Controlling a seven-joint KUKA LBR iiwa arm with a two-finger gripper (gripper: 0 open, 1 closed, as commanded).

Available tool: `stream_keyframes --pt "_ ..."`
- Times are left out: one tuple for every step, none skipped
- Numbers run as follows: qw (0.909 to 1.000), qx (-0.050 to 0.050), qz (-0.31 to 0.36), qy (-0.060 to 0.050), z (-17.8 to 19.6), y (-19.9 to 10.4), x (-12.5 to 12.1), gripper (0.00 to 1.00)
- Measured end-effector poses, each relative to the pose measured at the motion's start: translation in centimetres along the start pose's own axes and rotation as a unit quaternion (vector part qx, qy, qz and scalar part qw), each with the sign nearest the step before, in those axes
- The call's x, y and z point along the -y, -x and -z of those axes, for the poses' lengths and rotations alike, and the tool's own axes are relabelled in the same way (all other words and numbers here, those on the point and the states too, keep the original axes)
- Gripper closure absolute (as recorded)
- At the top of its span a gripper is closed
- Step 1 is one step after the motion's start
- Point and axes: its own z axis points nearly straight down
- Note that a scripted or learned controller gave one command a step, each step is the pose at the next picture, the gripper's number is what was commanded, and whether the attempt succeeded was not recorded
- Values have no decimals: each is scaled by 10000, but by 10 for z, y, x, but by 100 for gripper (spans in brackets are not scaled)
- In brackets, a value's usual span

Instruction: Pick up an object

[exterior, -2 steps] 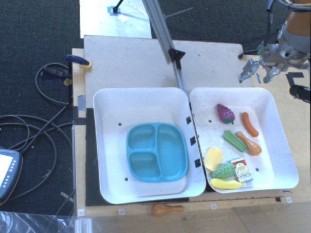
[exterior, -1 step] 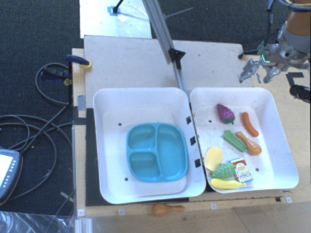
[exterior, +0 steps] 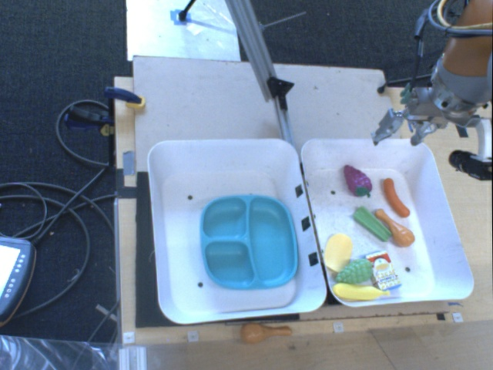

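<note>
Starting at the left, we see dark cables (exterior: 54,199) looping over the black floor mat, with a blue clamp (exterior: 123,96) gripping the far-left edge of the desk (exterior: 200,91). The left bin (exterior: 166,284) holds a light blue divided plate (exterior: 249,240) with three compartments, lying flat near the bin's middle. A grey metal pole (exterior: 250,33) slants down from the far side and ends at a black bracket just above the seam between the two bins.

In the right bin (exterior: 454,272) the toy foods lie in a loose cluster. A purple eggplant (exterior: 357,179) sits toward the far side, with an orange-red sausage (exterior: 397,197) just right of it. Nearer to us lie a green pepper strip (exterior: 371,223) touching an orange drumstick (exterior: 396,228). Along the near wall we find a yellow slice (exterior: 337,251), a green bumpy piece (exterior: 354,271), a small printed carton (exterior: 382,270) and a yellow banana (exterior: 360,291), all packed close together. A tan drumstick (exterior: 266,332) lies on the desk outside the bins, at the near edge.

The jaws (exterior: 402,129) hang above the far-right rim of the right bin, spread apart and pinching nothing. The eggplant and sausage lie nearest them, a little nearer to us and apart from the fingertips; the rest of the cluster is well apart.
</note>
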Motion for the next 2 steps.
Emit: stream_keyframes --pt "10000 -4 19 1 -46 -8 -3 0" --pt "10000 -2 -3 -5 -96 0 4 0"
